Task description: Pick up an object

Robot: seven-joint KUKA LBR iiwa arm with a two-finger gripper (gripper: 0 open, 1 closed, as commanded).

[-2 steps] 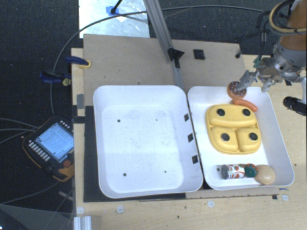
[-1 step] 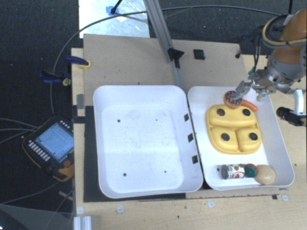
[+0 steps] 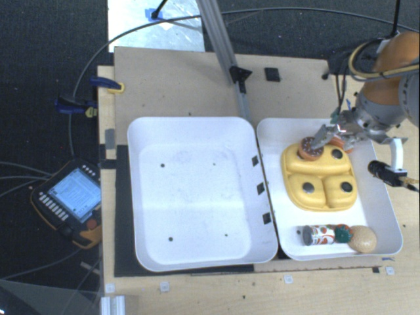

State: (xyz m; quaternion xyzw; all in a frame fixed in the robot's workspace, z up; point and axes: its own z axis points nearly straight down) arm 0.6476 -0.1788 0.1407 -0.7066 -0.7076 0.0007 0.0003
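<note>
In the right bin (image 3: 387, 209) lies a yellow moulded tray (image 3: 319, 178) with round hollows. A small brown and red round thing (image 3: 308, 149) sits on its far left corner. My gripper (image 3: 325, 137) reaches in from the right and hangs right at that round thing, at its right side; whether it touches it is unclear. Near the bin's front wall a small red and white bottle (image 3: 319, 235) lies on its side. A beige egg-shaped thing (image 3: 363, 239) rests just to the right of the bottle.
The left bin (image 3: 141, 195) stands beside the right one, joined by black clips along the shared wall. A grey pole (image 3: 220, 35) slants over the bench's back. A teach pendant (image 3: 71, 199) lies off the bench at the left.
</note>
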